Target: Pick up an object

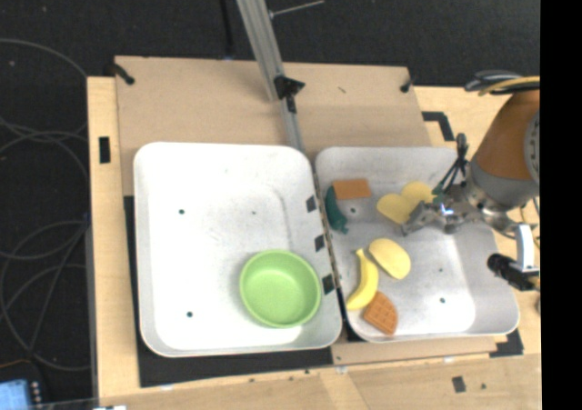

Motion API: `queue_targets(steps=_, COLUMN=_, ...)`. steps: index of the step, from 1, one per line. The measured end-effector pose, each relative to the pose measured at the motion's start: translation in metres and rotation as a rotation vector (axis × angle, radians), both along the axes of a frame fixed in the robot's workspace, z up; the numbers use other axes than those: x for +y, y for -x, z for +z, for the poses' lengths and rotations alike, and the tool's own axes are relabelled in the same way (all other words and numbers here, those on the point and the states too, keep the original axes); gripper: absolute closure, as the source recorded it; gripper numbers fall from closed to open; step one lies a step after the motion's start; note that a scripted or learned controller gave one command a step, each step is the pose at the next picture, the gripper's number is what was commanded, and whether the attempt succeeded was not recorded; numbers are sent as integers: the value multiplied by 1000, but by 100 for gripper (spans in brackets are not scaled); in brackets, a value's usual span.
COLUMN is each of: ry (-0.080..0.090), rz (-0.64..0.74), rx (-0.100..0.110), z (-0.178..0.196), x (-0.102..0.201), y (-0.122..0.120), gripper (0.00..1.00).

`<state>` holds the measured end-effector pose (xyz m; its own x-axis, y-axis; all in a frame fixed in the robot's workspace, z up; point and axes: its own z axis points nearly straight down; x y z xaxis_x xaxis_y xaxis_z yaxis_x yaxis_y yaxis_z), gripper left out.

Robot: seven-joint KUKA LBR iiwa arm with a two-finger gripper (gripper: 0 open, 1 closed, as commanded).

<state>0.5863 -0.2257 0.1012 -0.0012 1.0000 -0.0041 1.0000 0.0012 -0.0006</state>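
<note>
The right bin (455, 308) holds a yellow banana (365, 283), a pale yellow oval piece (391, 257), an orange waffle-like piece (382, 314), an orange block (351, 189), a dark green item (335, 214) and a yellow lumpy piece (398, 204). My gripper (429, 216) hangs low over the middle of the right bin, just right of the yellow lumpy piece. Its metal fingers are small and blurred. The grey arm with its orange band (506, 149) reaches in from the right.
A light green bowl (279, 287) sits at the front right of the left bin (182, 190). A grey metal pole (259, 31) slants up from between the bins at the back. Bare white floor lies at the right bin's front right.
</note>
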Motion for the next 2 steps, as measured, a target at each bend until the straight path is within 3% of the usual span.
queue_targets(steps=1, ry=0, rz=1, rx=-3, z=11, x=-1, y=-1, gripper=100)
queue_targets(steps=2, ry=-3, rz=-1, rx=-7, z=66, x=-1, y=8, gripper=100)
